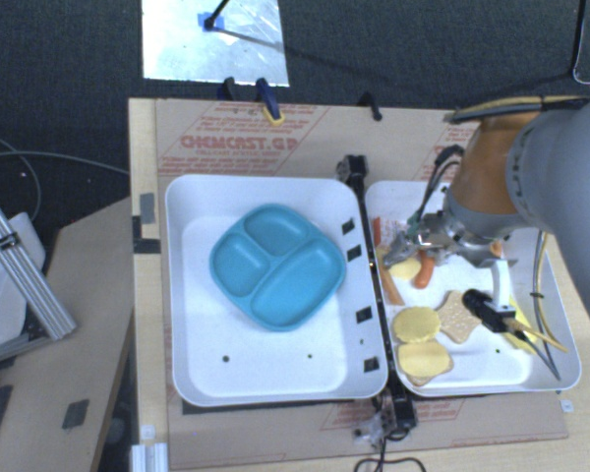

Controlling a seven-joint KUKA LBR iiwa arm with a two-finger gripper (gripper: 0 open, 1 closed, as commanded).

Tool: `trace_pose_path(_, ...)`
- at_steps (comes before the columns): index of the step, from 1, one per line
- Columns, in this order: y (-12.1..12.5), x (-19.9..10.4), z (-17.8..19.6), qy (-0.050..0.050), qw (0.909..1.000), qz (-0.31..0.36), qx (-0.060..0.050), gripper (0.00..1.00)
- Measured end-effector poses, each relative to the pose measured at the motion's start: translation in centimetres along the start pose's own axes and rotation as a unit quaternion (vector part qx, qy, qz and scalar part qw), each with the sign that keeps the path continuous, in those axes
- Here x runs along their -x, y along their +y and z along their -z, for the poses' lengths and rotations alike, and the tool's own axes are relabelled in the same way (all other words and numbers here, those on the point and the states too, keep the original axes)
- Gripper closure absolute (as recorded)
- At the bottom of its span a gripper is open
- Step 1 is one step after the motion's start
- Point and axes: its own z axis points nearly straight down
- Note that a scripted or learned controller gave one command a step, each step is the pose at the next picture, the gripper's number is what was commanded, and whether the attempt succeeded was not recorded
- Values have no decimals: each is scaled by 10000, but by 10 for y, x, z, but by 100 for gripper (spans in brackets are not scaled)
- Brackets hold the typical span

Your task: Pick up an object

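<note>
On the desk (143,150), the arm (560,175) reaches from the right over the right bin (472,370), beside the left bin (192,293), which bears a blue plate (277,265). Low over the right bin's upper left, the gripper (425,242) sits right at an orange stick (424,273); whether it is wide, narrow or holding cannot be told. Nearer the front lie two yellow discs (416,324), touching, with a tan cracker (458,316) just beside them.
</note>
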Motion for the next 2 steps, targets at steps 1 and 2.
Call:
trace_pose_path(1,-2,8,12,-42,10000,-36,-3,100)
trace_pose_path(2,75,-46,106,9,10000,13,54,100)
